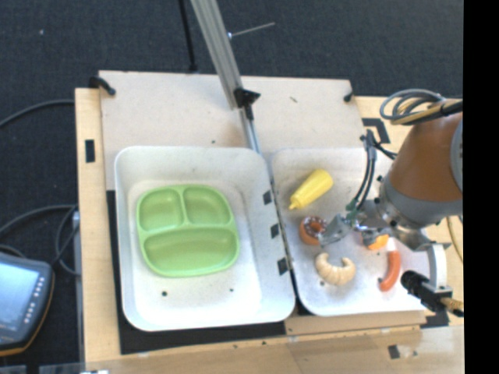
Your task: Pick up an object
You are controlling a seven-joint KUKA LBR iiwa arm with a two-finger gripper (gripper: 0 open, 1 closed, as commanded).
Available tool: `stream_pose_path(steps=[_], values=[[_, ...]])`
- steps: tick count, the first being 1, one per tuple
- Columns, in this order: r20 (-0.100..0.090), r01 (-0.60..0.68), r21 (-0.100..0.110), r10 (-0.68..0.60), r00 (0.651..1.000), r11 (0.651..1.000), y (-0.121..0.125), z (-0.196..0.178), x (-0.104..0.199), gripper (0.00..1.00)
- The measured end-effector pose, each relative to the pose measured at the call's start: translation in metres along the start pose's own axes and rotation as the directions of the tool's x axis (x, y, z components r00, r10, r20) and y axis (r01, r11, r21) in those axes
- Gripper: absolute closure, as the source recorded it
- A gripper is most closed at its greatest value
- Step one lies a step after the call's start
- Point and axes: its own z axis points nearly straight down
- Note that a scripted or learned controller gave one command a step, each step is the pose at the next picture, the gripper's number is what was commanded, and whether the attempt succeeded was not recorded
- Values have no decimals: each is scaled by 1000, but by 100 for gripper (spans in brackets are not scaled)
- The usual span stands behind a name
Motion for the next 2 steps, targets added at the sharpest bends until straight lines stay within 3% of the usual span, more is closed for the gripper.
stream_pose_path(steps=[1,2], values=[[-5,18,6,-18,1000,1000,-1,7,150,0],[1,2,4,-2,1000,1000,23,7,82,0]])
